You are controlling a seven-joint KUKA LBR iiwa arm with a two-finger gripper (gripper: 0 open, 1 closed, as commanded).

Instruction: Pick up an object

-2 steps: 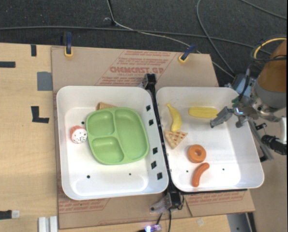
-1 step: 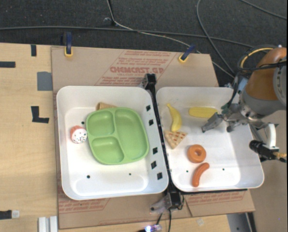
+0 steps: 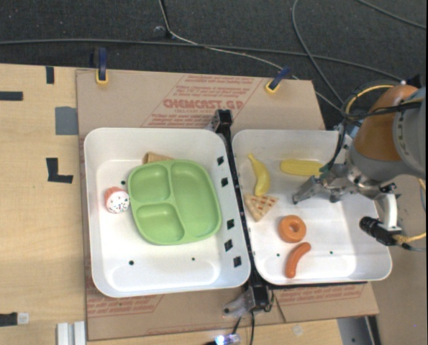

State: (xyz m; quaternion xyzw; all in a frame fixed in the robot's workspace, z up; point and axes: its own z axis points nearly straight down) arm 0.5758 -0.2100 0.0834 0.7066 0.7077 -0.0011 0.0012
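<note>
My gripper (image 3: 307,190) hangs low over the right bin (image 3: 357,268), reaching in from the right under the grey arm with its orange band. Its tip lies just below a yellow oval piece (image 3: 300,167) and up and to the right of an orange donut (image 3: 293,228). I see nothing held in it. Left of it are a yellow banana (image 3: 259,176) and a tan waffle wedge (image 3: 261,206). An orange-red sausage (image 3: 296,259) lies near the bin's front.
The left bin (image 3: 156,279) holds a green divided plate (image 3: 175,200), a small white and red ball (image 3: 116,202) at its left, and a tan piece (image 3: 156,158) poking out behind the plate. A black divider (image 3: 231,192) separates the bins. Cables run across the back.
</note>
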